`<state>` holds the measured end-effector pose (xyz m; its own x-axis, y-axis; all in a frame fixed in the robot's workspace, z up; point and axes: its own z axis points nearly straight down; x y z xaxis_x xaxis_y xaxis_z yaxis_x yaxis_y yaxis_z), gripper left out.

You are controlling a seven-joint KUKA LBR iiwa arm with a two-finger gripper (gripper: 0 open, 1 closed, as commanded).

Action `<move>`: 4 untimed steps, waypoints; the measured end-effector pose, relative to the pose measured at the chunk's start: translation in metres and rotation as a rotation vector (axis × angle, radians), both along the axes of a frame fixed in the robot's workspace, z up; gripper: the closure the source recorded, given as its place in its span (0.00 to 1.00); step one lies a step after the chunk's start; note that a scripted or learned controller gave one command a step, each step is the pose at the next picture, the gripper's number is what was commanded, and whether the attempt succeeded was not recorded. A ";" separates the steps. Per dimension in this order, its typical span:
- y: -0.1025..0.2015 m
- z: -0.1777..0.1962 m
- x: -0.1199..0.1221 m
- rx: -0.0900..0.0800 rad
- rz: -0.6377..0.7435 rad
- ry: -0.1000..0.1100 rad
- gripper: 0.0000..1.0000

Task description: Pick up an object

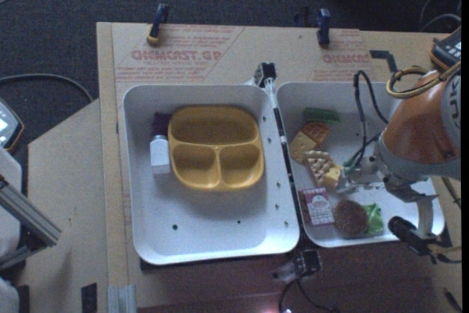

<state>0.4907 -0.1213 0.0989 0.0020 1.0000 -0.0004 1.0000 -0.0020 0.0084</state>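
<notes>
The right bin holds several toy foods: a green piece, an orange cracker, a yellow wedge, a waffle-like piece, a small yellow block, a red carton, a brown patty and a green leaf. My gripper reaches in from the right and hangs low over the middle of this bin. It sits just right of the yellow block and above the patty. Nothing shows between its tips.
The left bin holds a yellow divided plate and a small white bottle with a dark cap beside it. The arm's orange band and cables cover the right bin's far right side. Clamps stand on the bench's back edge.
</notes>
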 end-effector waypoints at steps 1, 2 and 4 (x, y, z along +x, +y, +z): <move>-0.002 0.043 0.003 -0.002 0.002 0.003 1.00; 0.002 0.088 0.010 -0.002 0.004 0.001 1.00; 0.024 0.138 0.061 -0.001 0.007 0.002 1.00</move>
<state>0.5516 -0.0976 0.2373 -0.0046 1.0000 -0.0017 1.0000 0.0046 0.0067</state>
